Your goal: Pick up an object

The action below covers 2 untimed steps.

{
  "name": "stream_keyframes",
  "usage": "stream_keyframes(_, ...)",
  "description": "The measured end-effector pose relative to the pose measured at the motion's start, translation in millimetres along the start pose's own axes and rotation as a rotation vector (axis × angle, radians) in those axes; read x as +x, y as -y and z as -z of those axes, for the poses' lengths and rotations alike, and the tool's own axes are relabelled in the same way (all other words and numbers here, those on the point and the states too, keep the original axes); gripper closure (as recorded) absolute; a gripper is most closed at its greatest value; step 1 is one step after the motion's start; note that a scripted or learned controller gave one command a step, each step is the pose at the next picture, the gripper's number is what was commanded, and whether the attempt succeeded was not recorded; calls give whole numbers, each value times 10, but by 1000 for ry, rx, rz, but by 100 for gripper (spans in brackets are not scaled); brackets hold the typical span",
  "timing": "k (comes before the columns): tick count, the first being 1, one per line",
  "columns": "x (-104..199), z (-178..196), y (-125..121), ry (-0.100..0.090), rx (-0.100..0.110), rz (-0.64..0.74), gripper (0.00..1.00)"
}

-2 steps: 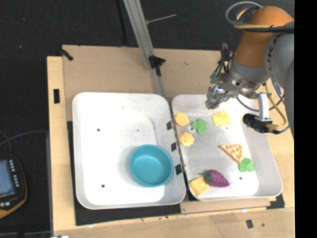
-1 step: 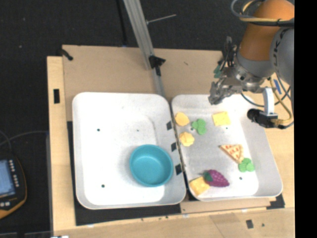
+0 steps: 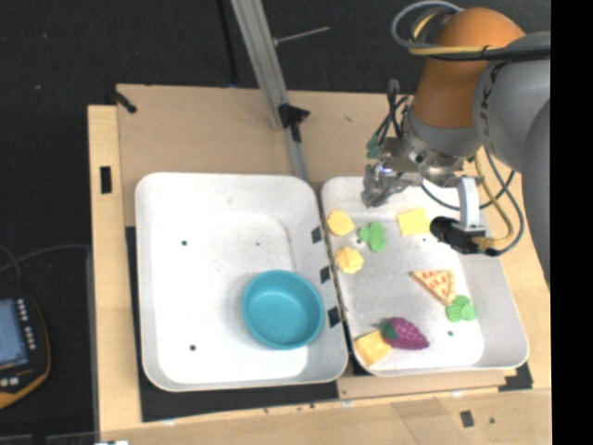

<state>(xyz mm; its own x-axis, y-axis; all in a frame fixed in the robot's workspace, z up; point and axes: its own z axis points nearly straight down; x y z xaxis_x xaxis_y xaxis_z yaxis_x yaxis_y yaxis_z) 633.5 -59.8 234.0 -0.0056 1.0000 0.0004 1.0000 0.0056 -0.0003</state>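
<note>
Over the right bin's (image 3: pixel 500 336) far edge, we see the tool (image 3: pixel 378 191) hanging above toy food; we cannot tell its state. Nearest lie a green piece (image 3: pixel 372 237) and yellow block (image 3: pixel 412 222). We read no writing.

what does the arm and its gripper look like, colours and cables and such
The arm is grey with smooth, rounded casings, and a bulbous orange band sits above the wrist. Below it is a grey metal flange. The gripper is small, grey metal and narrow. Thin black cables loop around the wrist, a pale cable arcs over the orange part, and a white bracket with a black unit hangs beside it.
</note>
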Motion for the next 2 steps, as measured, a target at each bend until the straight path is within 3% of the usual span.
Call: stream_keyframes(2,1035,85,143,-3,-3,3,100)
